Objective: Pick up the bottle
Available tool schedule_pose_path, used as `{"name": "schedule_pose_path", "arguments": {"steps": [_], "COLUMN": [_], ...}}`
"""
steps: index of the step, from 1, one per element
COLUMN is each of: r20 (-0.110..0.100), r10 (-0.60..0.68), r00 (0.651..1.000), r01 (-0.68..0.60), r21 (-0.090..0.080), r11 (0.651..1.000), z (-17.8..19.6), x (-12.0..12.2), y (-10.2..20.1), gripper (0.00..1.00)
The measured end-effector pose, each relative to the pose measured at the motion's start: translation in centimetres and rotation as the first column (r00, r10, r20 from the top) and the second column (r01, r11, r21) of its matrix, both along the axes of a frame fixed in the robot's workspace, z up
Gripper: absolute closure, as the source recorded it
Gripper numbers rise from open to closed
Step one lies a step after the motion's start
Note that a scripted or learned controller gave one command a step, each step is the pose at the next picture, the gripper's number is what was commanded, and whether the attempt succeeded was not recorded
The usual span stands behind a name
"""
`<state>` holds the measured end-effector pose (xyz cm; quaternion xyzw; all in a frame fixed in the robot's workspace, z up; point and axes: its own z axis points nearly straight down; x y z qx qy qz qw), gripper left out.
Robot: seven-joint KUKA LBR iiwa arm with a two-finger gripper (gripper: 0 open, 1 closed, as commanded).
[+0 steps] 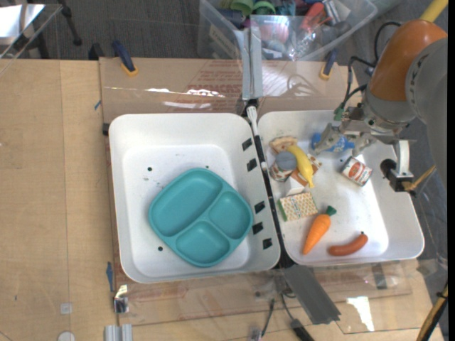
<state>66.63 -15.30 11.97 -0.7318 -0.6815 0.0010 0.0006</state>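
On the table (50,190), the right bin (398,244) holds, nearest the camera, a red sausage (348,245) and an orange carrot (316,231), both well below the gripper (346,137). Farther in, down and to the left of the gripper, lie a checkered cracker-like piece (298,206), a yellow banana (303,165) and a grey round item (285,163). A small red and white can (355,170) lies tilted just below the gripper. The gripper hangs low in the bin's far part; whether it is apart or together cannot be told. Something blue (343,145), maybe the bottle, sits right under it. The left bin (124,183), well to the gripper's left, holds a teal divided plate (200,216). Beyond both bins stands a clear tub (284,9) of mixed toys.
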Motion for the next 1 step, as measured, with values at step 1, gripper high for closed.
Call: {"name": "schedule_pose_path", "arguments": {"steps": [1], "r20": [0.003], "r10": [-0.132], "r00": [0.991], "r01": [0.132], "r21": [0.002], "r11": [0.991], "z": [-2.95], "x": [0.28], "y": [-1.86], "gripper": [0.0]}}
